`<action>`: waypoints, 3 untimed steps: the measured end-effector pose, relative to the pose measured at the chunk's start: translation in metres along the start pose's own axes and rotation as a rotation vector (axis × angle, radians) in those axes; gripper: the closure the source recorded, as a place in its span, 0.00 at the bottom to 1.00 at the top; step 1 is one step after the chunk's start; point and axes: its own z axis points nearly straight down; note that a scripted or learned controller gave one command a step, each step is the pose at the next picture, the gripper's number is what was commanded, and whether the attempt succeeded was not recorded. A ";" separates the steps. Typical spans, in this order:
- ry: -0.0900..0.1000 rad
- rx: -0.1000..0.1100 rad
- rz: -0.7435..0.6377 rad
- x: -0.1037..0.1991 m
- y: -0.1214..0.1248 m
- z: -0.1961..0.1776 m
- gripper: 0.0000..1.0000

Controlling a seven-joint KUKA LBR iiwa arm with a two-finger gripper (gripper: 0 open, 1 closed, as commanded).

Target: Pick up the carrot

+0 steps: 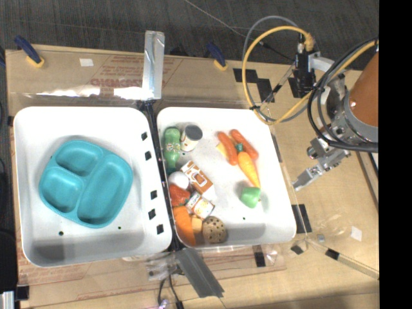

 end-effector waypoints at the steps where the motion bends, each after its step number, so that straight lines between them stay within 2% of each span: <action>1: -0.007 -0.003 -0.216 0.028 -0.080 0.002 1.00; 2: -0.010 -0.006 -0.524 -0.001 -0.043 0.076 1.00; 3: -0.002 0.005 -0.870 0.029 -0.094 0.035 1.00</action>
